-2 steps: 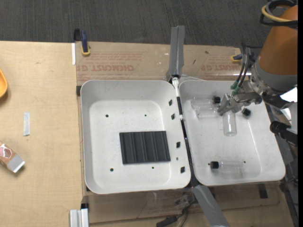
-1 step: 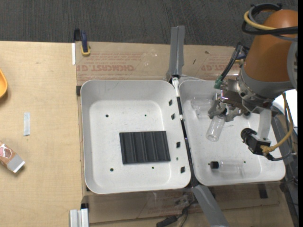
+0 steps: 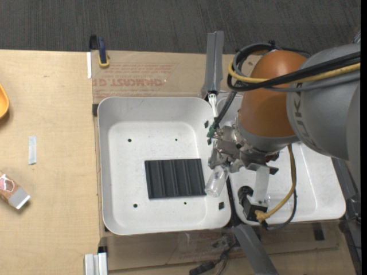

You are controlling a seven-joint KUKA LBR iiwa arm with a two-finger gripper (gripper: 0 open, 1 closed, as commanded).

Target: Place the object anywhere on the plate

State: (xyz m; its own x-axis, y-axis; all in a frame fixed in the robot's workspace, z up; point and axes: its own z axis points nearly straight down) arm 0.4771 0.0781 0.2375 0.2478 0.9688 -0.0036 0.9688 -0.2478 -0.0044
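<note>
The grey arm [image 3: 321,102], its orange band [image 3: 272,93] bulging toward the camera, reaches in from the right and hides much of the right bin [image 3: 315,202], leaving visible a strip of smooth white floor and rim along the near side. Below the wrist, the claw [image 3: 218,179] sits over the divide between the two bins, and a small clear, glassy object [image 3: 215,183] shows at its tip, just beside the right edge of the dark ribbed rectangular plate [image 3: 175,178]; whether the claw actually grips the object, or how far apart it stands, cannot be told from this angle. The plate lies flat in the left bin [image 3: 114,153], a shallow white tray with rounded corners. Yellow and black cables [image 3: 281,202] loop beneath the wrist. The tan wooden counter [image 3: 51,96] extends left, its small items too cropped to identify.
</note>
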